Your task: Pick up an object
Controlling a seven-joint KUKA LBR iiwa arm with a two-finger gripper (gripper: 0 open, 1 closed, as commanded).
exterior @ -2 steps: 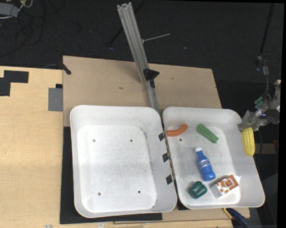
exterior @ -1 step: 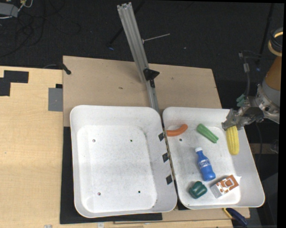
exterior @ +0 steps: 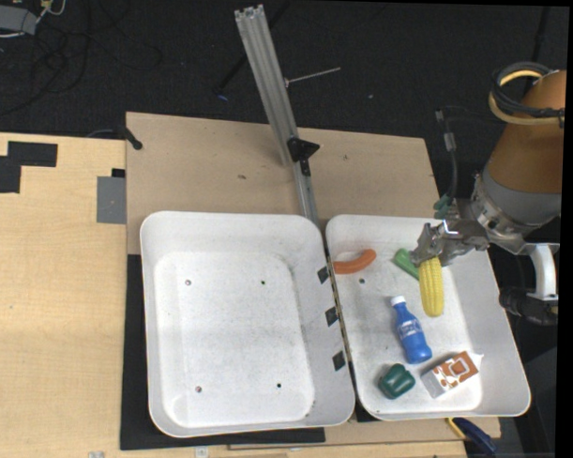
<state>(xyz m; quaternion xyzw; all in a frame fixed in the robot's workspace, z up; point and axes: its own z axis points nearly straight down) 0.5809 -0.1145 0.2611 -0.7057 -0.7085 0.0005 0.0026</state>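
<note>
The gripper [exterior: 438, 244] is parked right above the top end of the corn cob [exterior: 432, 285], whose long axis runs down-frame away from it (can't tell the finger state, too blurry).

From my remote seat: gripper [exterior: 434, 244] fingertips unreadable, covering the top of the corn cob [exterior: 432, 286] and green piece [exterior: 405, 261] at its nine o'clock.

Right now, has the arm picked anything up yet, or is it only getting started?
Nothing looks lifted yet. The gripper hangs low over the right bin, at the top end of the corn cob, which lies on the bin floor. What is left: grasping and raising an object.
</note>
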